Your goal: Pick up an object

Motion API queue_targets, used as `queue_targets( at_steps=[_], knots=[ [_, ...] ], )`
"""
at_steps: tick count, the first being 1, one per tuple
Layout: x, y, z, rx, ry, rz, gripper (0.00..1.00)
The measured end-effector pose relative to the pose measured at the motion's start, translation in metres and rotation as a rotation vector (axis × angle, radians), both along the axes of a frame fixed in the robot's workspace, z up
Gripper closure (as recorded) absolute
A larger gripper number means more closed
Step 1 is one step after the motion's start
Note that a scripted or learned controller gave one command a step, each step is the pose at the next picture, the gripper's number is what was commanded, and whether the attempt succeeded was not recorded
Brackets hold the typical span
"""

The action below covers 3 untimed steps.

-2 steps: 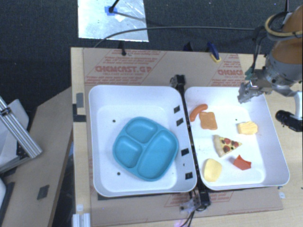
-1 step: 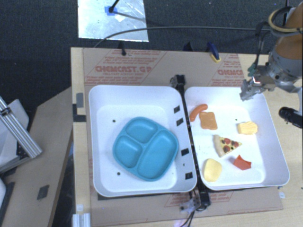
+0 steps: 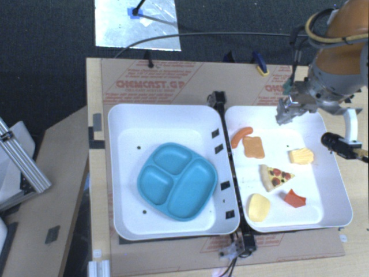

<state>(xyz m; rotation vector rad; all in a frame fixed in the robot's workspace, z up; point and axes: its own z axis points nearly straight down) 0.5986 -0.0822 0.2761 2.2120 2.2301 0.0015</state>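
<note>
Camera view: counter [image 3: 144,79] with two white bins; left bin [image 3: 127,126] carrying a blue divided plate [image 3: 177,180], right bin [image 3: 331,195] carrying toy food. Gripper [image 3: 286,113] hovering at the right bin's twelve o'clock rim, grasping nothing; spread unreadable from here. Nearest candidates: orange sausage [image 3: 241,135] and toast piece [image 3: 253,148] at ten o'clock. Better to choose the isolated cheese cube [image 3: 301,156] at three o'clock, centre above, descend straight.
</note>
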Motion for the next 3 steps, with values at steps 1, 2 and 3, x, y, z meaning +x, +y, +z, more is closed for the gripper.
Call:
queue_targets(
  at_steps=[1, 2, 3],
  knots=[
    [-0.016, 0.058, -0.015, 0.001, 0.002, 0.002, 1.00],
    [-0.031, 0.116, -0.015, 0.001, 0.002, 0.002, 1.00],
    [-0.046, 0.177, -0.026, 0.002, 0.002, 0.003, 1.00]
  ],
)
